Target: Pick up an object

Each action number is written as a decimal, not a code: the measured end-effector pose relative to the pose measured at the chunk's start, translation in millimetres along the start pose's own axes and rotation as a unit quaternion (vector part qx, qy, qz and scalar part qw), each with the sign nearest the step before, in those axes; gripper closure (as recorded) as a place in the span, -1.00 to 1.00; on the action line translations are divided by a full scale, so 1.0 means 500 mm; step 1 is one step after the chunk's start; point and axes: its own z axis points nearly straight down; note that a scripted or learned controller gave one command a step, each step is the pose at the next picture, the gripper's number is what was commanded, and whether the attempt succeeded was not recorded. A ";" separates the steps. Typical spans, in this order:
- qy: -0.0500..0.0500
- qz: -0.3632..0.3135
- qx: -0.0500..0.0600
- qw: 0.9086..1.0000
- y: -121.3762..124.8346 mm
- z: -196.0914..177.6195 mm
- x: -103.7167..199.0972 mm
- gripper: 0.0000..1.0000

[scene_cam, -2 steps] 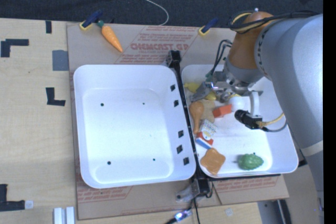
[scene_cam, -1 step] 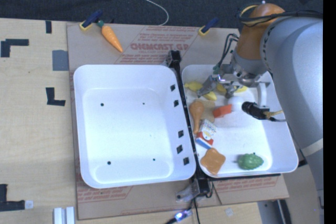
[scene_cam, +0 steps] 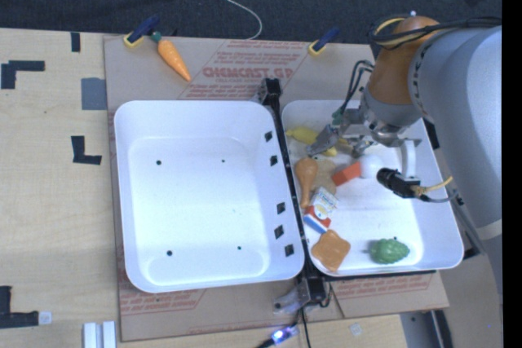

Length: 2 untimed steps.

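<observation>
While my gripper (scene_cam: 347, 144) sits low in the right bin (scene_cam: 440, 244) among the toys, I cannot tell its state. Nothing appears lifted; the red piece (scene_cam: 348, 172) lies just beside it, grasp outstanding.

Bins (scene_cam: 130, 126): two
Carrots (scene_cam: 174, 58): one
Clamps (scene_cam: 142, 32): two
Toy foods in right bin (scene_cam: 390, 250): about six
</observation>
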 end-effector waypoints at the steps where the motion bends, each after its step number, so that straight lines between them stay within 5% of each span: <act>1: 0.000 -0.001 0.000 1.000 0.001 0.001 0.001 -1.00; 2: 0.000 -0.001 0.000 1.000 -0.007 0.000 -0.008 -1.00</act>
